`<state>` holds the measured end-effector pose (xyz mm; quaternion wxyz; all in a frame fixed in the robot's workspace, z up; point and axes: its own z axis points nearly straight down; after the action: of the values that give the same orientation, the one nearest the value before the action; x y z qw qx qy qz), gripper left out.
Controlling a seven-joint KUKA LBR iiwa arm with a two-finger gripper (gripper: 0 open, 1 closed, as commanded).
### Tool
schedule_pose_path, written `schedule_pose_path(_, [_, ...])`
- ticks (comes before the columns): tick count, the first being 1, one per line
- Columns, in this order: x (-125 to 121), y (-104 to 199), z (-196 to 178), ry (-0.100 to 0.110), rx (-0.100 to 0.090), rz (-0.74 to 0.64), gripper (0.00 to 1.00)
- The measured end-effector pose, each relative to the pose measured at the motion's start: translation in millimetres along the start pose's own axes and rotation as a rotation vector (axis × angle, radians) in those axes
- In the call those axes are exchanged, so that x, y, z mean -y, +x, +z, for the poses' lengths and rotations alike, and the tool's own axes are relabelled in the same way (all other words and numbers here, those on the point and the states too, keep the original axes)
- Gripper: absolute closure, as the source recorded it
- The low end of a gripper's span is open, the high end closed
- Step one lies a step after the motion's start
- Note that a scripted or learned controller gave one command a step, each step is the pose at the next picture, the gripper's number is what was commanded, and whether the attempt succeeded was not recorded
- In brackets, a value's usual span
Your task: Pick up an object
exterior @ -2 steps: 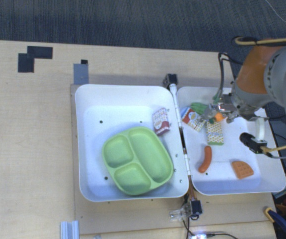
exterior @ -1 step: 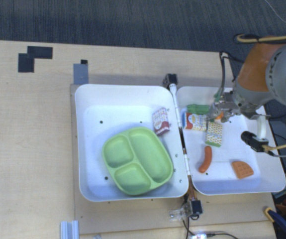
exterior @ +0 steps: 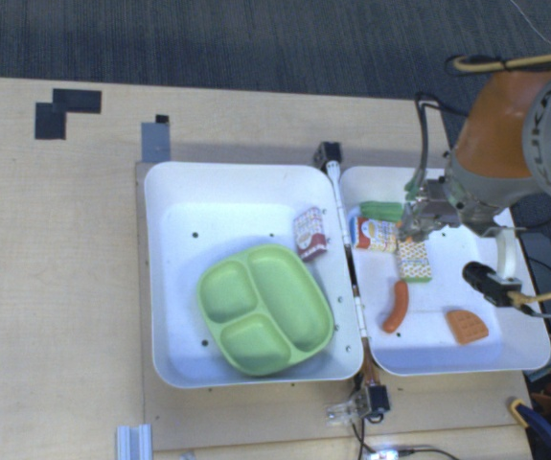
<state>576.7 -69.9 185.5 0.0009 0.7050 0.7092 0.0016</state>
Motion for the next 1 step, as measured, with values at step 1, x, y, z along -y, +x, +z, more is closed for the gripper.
schedule_pose_path(1, [0.5,-0.5,0.7,0.001,0.0,0.002,0.0])
